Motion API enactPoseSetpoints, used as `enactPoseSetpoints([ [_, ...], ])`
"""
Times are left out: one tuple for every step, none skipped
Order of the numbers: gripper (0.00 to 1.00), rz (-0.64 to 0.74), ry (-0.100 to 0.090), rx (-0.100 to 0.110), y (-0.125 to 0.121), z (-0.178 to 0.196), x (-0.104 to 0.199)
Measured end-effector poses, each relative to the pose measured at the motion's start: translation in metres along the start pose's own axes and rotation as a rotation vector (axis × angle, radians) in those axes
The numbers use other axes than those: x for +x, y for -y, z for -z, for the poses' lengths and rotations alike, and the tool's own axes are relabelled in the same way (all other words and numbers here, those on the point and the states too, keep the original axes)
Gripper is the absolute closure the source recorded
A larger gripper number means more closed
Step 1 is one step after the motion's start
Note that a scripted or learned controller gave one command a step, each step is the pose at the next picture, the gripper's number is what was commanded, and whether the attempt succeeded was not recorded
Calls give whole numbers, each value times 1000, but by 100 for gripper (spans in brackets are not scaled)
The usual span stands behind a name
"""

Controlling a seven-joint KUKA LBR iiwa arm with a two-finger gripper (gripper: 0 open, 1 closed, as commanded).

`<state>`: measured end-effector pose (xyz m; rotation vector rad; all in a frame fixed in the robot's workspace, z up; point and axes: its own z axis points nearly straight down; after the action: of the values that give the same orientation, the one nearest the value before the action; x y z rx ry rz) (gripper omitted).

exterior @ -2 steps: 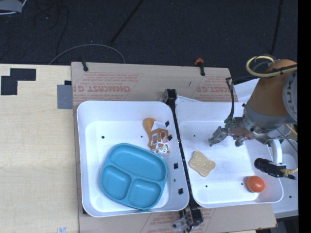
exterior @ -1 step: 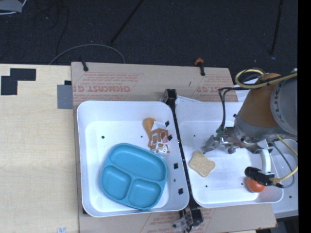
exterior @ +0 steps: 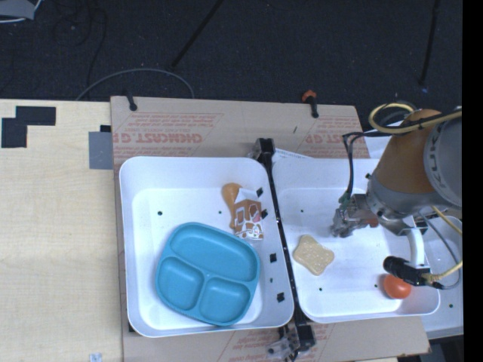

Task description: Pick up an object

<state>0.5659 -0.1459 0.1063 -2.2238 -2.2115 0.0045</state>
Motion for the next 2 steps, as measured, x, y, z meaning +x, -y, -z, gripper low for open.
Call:
enactPoseSetpoints([
  [100, 2, 2, -7, 7, 53, -8],
  [100, 7, 3, -10, 4, 117, -8],
])
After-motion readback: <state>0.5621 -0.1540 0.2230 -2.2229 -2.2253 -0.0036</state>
